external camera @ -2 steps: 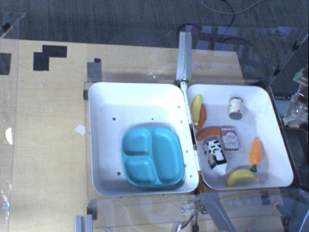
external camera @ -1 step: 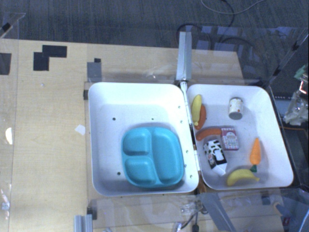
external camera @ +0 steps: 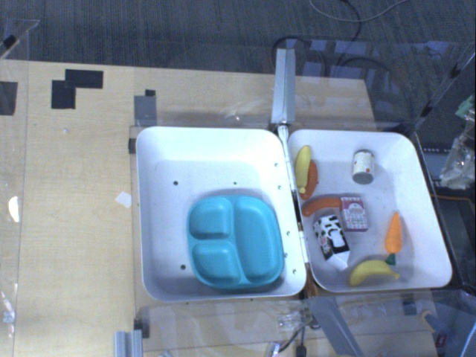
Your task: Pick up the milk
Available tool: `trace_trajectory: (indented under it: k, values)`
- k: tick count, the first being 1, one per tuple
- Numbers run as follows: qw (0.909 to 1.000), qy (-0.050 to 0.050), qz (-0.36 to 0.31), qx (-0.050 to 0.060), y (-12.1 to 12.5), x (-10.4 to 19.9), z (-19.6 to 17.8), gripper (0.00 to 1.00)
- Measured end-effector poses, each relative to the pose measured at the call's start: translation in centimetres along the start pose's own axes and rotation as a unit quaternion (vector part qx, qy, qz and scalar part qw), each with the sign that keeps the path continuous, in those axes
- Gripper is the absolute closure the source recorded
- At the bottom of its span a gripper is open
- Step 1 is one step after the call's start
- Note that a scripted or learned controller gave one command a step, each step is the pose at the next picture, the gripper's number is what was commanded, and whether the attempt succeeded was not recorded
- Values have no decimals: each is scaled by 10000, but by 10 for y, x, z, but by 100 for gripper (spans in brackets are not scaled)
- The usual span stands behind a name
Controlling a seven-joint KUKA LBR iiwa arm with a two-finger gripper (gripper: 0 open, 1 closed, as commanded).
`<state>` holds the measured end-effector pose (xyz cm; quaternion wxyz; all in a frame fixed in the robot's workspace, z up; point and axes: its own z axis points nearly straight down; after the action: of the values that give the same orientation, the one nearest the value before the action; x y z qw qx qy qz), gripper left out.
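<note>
The milk point(external camera: 331, 237) is a small carton with black and white cow patches, lying on its side in the lower middle of the right bin point(external camera: 416, 155). A reddish sausage point(external camera: 321, 204) touches its top edge. A pink carton point(external camera: 354, 214) lies just to its upper right, and a yellow banana point(external camera: 373, 272) sits below and to the right of it.
The right bin also holds a second banana point(external camera: 302, 167) beside a brown sausage point(external camera: 313, 177) near its left wall, a small can point(external camera: 362, 166) at the top and a carrot point(external camera: 393, 233) at the right. A blue divided plate point(external camera: 234, 242) lies in the left bin point(external camera: 171, 162).
</note>
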<state>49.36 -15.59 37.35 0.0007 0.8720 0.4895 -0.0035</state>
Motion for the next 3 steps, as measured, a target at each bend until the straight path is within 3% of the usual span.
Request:
trace_trajectory:
  k: [1,2,3]
  values:
    - [10000,-11,-37,-1,2,2,-9,100]
    - [9977,25,683,-3,14,29,33,100]
    - [9996,30,-275,-19,38,129,-57,100]
